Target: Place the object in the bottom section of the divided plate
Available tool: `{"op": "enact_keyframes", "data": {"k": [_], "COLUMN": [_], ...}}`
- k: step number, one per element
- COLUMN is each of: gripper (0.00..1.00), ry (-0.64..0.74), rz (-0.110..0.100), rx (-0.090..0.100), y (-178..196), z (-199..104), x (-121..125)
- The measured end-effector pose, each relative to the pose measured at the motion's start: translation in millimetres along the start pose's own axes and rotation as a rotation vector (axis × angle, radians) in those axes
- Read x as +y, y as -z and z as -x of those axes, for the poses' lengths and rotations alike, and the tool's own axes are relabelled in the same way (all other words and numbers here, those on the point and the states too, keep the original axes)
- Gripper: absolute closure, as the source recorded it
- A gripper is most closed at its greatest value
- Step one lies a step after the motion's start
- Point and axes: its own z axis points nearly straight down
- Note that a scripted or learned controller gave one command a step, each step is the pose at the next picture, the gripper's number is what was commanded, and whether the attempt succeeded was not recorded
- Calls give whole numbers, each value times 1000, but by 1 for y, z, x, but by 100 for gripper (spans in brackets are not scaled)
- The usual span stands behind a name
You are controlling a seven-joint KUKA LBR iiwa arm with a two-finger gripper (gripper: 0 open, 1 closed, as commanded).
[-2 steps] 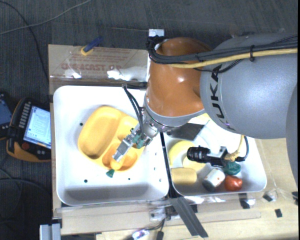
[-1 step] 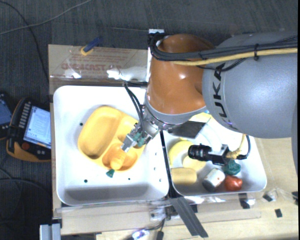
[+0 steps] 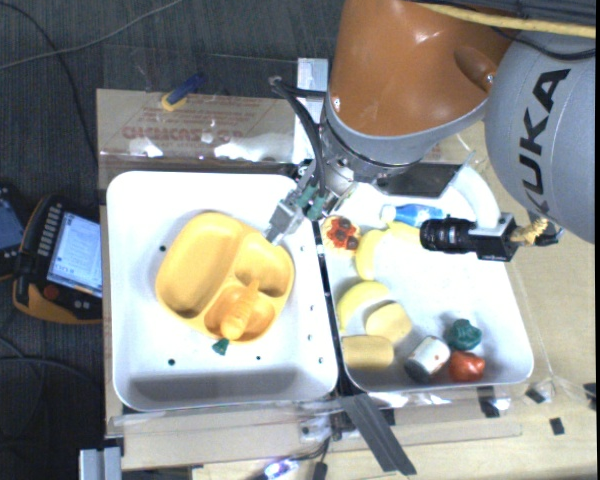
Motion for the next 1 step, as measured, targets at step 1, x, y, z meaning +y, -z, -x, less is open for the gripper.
{"op": "enact_keyframes", "data": {"k": [1], "gripper": [100], "ry": [-35], "rz": [-5], "rx": [4], "y": [-106], "z": [-53], "x": [61]}}
